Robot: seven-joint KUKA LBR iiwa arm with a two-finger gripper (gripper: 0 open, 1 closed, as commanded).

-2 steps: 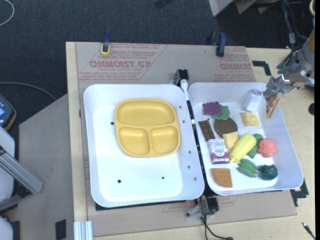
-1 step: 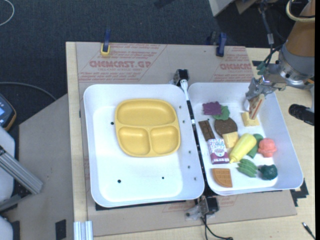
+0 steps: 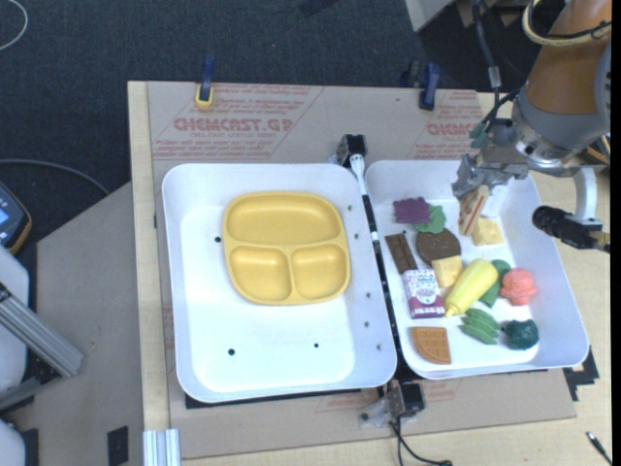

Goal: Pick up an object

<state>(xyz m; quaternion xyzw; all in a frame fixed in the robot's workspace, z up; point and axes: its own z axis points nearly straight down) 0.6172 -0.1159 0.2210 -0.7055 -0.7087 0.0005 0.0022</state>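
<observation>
My gripper [image 3: 473,212] hangs low over the back of the right bin [image 3: 568,333], just above a pale yellow cheese block [image 3: 488,232]. Beside it to the left lie purple grapes [image 3: 410,209] and a brown round piece [image 3: 439,244]. Further forward in the same bin are a chocolate bar [image 3: 399,250], a pink-and-white carton [image 3: 422,292], a yellow banana [image 3: 471,285], a pink fruit [image 3: 519,285], a green pepper [image 3: 478,326], dark broccoli [image 3: 521,334] and a waffle [image 3: 431,344].
The left bin [image 3: 194,338] holds a yellow three-compartment tray [image 3: 286,245]. The arm [image 3: 568,85] comes in from the upper right, over the right bin's far corner. Cardboard [image 3: 291,115] lies under both bins, held by clamps at the back.
</observation>
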